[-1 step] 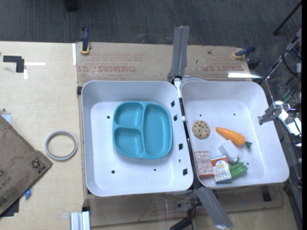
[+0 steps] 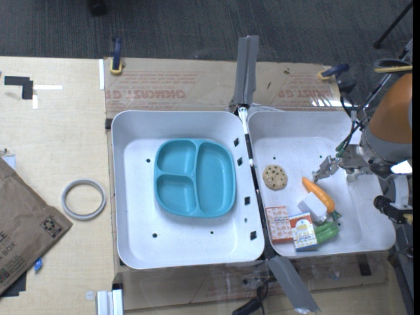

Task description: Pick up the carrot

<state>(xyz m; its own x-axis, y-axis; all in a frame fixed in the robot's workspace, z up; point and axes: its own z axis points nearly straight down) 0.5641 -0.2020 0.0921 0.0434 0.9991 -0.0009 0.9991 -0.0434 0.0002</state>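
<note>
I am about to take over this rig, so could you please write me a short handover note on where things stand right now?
Gripper: low over the right bin, just up and right of the carrot; nothing seen between its fingers.
Carrot: lying in the right bin, tilted, beside a white block, with a cookie to its left and small food boxes below.
Left bin: holds a blue divided plate.
Done: arm has reached the carrot's area.
Left: grasp and lift the carrot.

One fixed camera looked down on me at a slant from above the pale wooden bench [image 2: 52, 143], far enough to take in both shallow white plastic bins [image 2: 125, 195]; my grey, orange-banded arm [image 2: 394, 120] entered from its right.
</note>
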